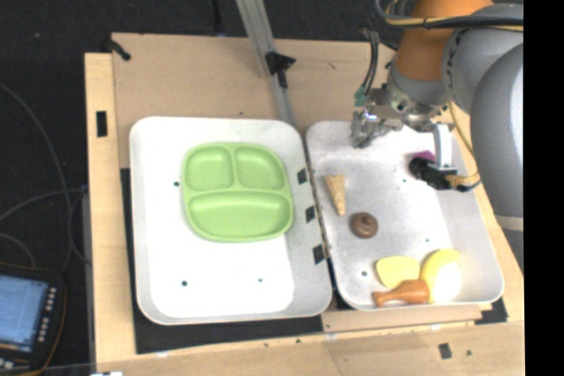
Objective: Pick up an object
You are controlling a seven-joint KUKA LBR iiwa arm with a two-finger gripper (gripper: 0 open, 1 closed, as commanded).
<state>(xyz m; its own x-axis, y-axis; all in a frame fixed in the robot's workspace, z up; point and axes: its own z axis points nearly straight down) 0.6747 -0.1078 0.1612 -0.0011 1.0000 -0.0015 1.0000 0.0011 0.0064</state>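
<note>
Well, starting at the left, the tan surface (176,75) carries two shallow white bins side by side. The left bin (220,277) holds a green plate (236,192) with three compartments, lying flat in the far half of the bin and turned a little askew.

The right bin (397,198) holds the loose things I could pick up. A tan cone (337,192) lies near the bin's left wall, its tip pointing toward the near edge. Just right of it and a bit nearer lies a brown puck (363,225), apart from the cone.

My tool (364,132) hangs over the far left corner of this bin, pointing down, beyond the cone and well apart from it. From this slant I cannot tell whether the tool is spread or pressed together, nor whether it touches the bin floor. My grey arm with its orange band reaches in from the right behind it.

Further right, in the near right corner, three things crowd together. A yellow slice (395,269) lies flat, and an orange-brown piece (401,295) lies along the near wall, touching the slice. A yellow and white lump (443,271) sits just beside both. A magenta bit (421,158) shows by the far right wall, too small to tell what it is.
</note>
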